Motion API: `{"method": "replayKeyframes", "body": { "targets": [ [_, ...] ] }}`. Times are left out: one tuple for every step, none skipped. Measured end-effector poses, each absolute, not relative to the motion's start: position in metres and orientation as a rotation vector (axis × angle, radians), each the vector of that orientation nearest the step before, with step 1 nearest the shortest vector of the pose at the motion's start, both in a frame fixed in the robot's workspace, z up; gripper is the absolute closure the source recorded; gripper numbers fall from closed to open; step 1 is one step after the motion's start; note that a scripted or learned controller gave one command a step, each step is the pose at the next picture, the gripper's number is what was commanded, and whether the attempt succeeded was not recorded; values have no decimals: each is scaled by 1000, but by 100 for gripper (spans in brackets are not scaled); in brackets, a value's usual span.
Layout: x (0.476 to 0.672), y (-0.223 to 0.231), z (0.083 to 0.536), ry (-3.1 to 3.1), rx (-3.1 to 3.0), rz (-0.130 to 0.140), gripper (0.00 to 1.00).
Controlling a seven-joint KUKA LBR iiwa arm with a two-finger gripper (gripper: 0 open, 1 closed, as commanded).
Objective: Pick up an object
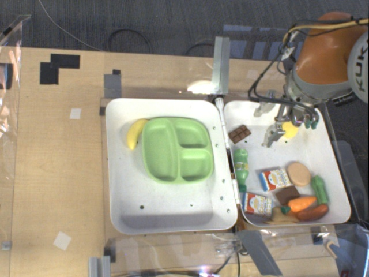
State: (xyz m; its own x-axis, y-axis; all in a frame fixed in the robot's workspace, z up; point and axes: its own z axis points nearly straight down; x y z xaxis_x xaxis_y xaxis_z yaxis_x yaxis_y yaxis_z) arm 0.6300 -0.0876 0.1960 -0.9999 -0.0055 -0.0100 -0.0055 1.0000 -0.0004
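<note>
My gripper [286, 128] hangs over the far middle of the right bin [340, 172], below the orange band of the arm. A small yellow object [292, 131] shows right at the gripper, partly hidden by it; whether it is gripped I cannot tell. In the same bin lie a brown chocolate bar [239, 134], a green bottle [240, 167], two small cartons [274, 179] [259, 203], a tan bread roll [299, 173], a green pickle [320, 190], a carrot [302, 203] and a red sausage [312, 213].
The left bin [124, 206] holds a green divided plate [176, 149] with a yellow banana [135, 134] against its left side. A metal post [221, 62] stands behind the seam between the bins. Cables loop around the arm's wrist.
</note>
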Motion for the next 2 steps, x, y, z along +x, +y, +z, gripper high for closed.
{"method": "replayKeyframes", "body": {
  "targets": [
    [605, -92, 98, 3113, -313, -2, 0],
    [545, -129, 91, 3121, -170, -5, 0]
  ]
}}
